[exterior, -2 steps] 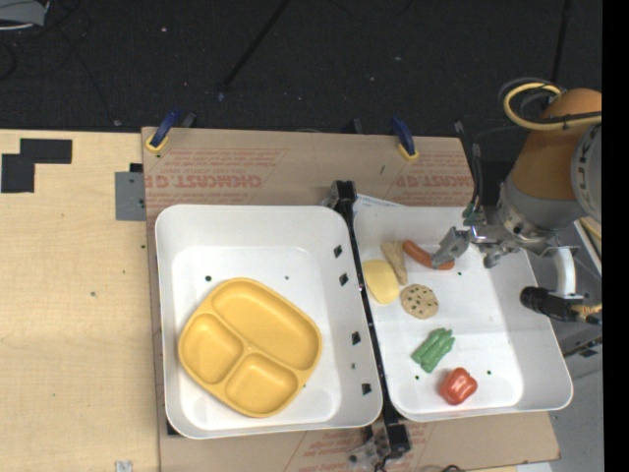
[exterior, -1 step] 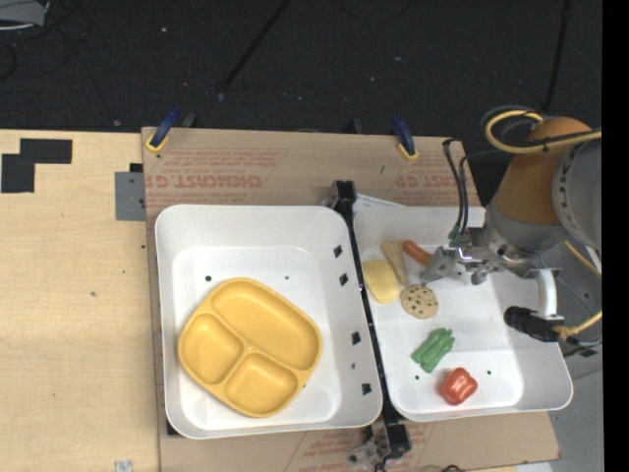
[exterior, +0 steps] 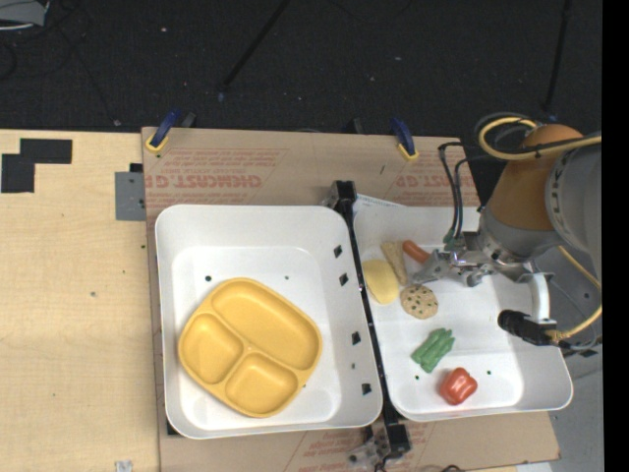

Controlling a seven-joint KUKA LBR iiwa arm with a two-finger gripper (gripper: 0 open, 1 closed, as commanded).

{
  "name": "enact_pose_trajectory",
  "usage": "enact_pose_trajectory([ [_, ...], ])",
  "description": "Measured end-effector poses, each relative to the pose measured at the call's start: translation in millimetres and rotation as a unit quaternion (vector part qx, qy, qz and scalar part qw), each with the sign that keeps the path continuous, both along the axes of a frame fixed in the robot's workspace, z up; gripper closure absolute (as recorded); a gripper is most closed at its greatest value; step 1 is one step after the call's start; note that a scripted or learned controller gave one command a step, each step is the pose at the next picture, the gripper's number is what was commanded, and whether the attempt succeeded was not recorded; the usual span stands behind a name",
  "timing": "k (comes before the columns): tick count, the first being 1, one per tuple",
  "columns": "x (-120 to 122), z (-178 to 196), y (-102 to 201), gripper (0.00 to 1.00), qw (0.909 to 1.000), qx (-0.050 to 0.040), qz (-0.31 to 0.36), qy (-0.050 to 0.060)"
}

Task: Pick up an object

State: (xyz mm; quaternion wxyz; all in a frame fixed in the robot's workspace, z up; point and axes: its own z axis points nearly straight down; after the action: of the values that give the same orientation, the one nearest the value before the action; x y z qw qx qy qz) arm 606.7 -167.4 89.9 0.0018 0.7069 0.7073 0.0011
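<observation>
You had even overhead light that left the two shallow white plastic bins (exterior: 257, 226) bright, nearly washed out, while the floor behind the bench stayed almost black. Shadows were soft and short, and the frame looked slightly grainy, with fine detail blurred.

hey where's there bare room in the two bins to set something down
Left bin: bare floor along the back wall, behind the yellow divided plate. Right bin: a bare strip between the red pepper and the right rim. Crowded: its back left, where cookie, yellow piece and gripper cluster.
</observation>
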Motion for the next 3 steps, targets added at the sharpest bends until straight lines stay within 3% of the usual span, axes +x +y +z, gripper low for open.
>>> enact_pose_trajectory([
  [1,-1,9,0,1.00,1.0000,0.0000,0.000,0.001],
  [3,1,95,5,1.00,1.0000,0.0002,0.000,0.000],
])
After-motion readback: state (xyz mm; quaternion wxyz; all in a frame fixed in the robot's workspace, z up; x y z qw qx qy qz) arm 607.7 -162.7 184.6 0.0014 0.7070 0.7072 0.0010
